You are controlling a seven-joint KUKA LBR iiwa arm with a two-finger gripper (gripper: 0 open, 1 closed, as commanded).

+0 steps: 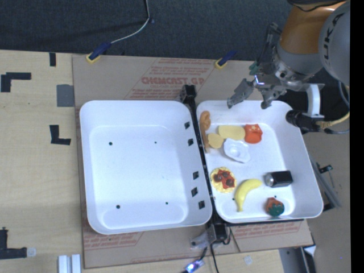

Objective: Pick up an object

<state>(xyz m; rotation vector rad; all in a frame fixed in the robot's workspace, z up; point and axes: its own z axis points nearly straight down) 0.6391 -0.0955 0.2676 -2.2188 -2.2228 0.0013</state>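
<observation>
Hovering over the far edge of the right bin [304, 169], the gripper [253, 95] hangs with fingers spread and nothing between them. Below it lie the objects — a red tomato [253, 133], yellow slice [230, 132], white piece [236, 150], banana [245, 191] and dark block [278, 178] — clustered close, several touching.

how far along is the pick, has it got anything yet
Nothing looks picked yet. The gripper hangs open and unloaded over the far edge of the right bin. The banana, the red tomato-like piece and the other items all lie in that bin. Descending, closing on one and lifting remain.
</observation>
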